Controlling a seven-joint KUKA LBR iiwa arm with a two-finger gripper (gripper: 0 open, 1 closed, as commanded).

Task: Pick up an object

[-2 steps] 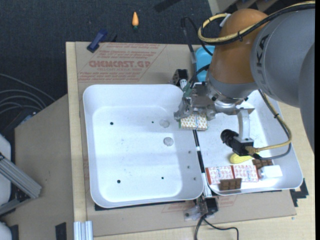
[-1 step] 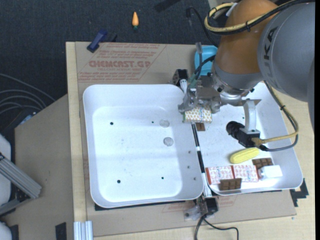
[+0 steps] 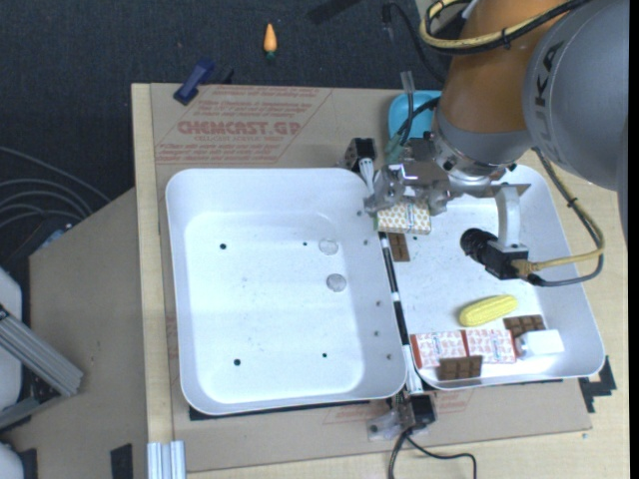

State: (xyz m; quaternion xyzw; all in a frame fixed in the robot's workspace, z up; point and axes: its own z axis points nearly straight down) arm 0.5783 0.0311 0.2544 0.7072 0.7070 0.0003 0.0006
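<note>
Table (image 3: 260, 128): brown sheet under the bins, printed in red "CHEMCAST GP" with smaller lines too fine to read.

Left bin (image 3: 200, 367): white, shallow.

Right bin (image 3: 574, 297): white; its far part is covered by the arm. Contents: yellow corn-shaped object (image 3: 487, 310) near the middle right; red-and-white patterned packet (image 3: 464, 346) along the near wall, pattern illegible; brown bar (image 3: 460, 369) touching it; white block (image 3: 542, 343) at the near right.

Arm (image 3: 559, 58): grey with orange band, entering from the right, wrist bent down over the far left corner of the right bin.

Gripper (image 3: 403, 200): at the divider; a patterned packet (image 3: 405, 219) sits directly beneath it, but whether the jaws grip it cannot be told.
</note>
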